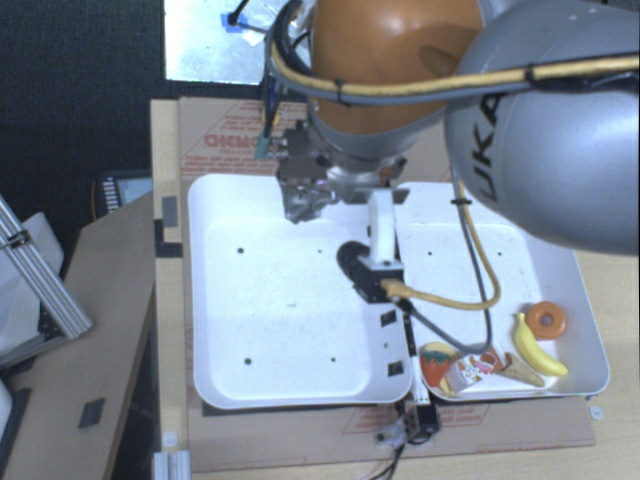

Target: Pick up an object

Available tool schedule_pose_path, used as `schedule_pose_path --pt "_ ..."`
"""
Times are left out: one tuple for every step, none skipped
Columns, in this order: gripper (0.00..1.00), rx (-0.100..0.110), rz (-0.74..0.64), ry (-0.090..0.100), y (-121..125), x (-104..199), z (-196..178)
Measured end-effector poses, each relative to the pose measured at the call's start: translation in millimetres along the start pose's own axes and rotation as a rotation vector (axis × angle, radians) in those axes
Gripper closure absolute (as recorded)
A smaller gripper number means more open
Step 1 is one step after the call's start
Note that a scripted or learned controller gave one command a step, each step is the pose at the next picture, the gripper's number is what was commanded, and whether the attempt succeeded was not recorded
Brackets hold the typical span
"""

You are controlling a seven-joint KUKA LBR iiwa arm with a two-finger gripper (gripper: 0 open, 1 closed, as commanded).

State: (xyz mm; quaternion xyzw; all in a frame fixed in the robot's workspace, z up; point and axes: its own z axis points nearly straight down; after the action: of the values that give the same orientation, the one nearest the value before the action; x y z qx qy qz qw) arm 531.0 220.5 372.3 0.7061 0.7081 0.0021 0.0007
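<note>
**Nowhere near the goodies yet**

Nearest first: all the pickable stuff bunched up in the near right corner of the right bin (540,268). Yellow banana (537,348) close to the right wall, orange ring (546,319) just beyond it. Leftward along the near wall, a little cone (520,373), a white-and-red packet (472,368) and a red-orange lump (436,364) right by the divider. No idea what those last two really are, too small to call.

A bit further back on the other side, the left bin (280,308): plain white floor with a few dark dots.

Further again, the gripper (300,206) hanging over the far edge of that left bin, well apart from the pile. Can't tell if the pincer is spread or pressed together, way too dark and murky under the wrist. Nothing visibly pinched in it either.

Past that, a cardboard sheet (230,138) with red print poking out from under the bins.

Reads like the approach step to me, with the actual grab not yet made. Next move, at a guess: swing right and nearer until over that corner, line up above one item, then come straight down. Probably the ring or banana as the best bet, sitting slightly clear of the rest. Worth minding the bin wall though, with everything tucked so tight into the corner.
</note>
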Motion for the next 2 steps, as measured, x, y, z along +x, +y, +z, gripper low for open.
schedule_pose_path --pt "1.0 -0.004 -0.002 0.002 -4 4 -73" --pt "1.0 -0.005 -0.004 0.004 -43 8 -148"
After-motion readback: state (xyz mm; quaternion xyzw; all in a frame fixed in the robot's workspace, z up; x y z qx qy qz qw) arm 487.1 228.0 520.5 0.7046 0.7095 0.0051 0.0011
